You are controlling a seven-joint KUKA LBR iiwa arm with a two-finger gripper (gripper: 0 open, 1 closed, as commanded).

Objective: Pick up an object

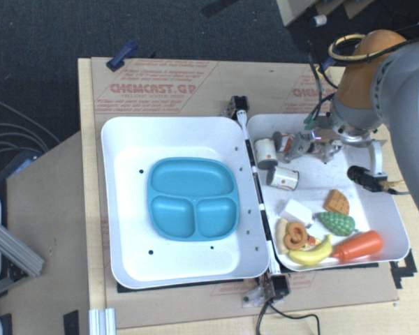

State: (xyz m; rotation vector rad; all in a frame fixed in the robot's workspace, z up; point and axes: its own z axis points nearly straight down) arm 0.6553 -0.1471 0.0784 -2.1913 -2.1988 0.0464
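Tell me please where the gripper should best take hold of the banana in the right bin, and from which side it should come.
Probably grip the banana across its thick middle, coming straight down from above. It lies flat along the near wall of the right bin, curving upward at both ends. The carrot touches its right end and the pretzel sits close above its left part, so the fingers would best close across the middle.

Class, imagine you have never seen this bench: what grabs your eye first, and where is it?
First, the bright blue divided tray filling the left bin. Next, toy food at the right bin's near corner: a yellow banana beside an orange carrot. The grey arm reaches in over that bin's far end.
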